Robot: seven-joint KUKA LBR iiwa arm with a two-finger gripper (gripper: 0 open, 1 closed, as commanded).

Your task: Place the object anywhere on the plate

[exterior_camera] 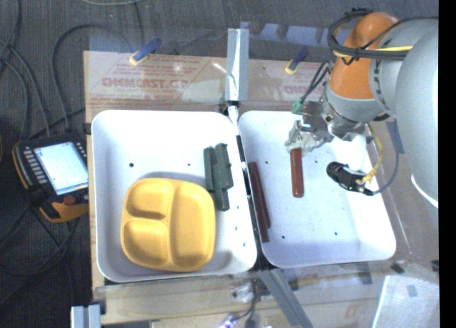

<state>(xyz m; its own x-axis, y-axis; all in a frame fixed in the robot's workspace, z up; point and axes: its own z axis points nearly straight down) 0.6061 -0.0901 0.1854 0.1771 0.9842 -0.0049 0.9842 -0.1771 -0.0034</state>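
Observation:
A yellow plate (169,223) with compartments lies in the front of the left bin (114,127). My gripper (301,141) is over the back of the right bin (356,241). It is shut on the top end of a reddish-brown stick (298,175), which extends from the fingers toward the front of the bin. The stick is well to the right of the plate, across the wall between the bins.
A dark green block (218,173) lies in the left bin beside the plate's back right corner. A second brown stick (258,202) rests along the right bin's left wall. A black cable connector (345,175) hangs off the arm over the right bin.

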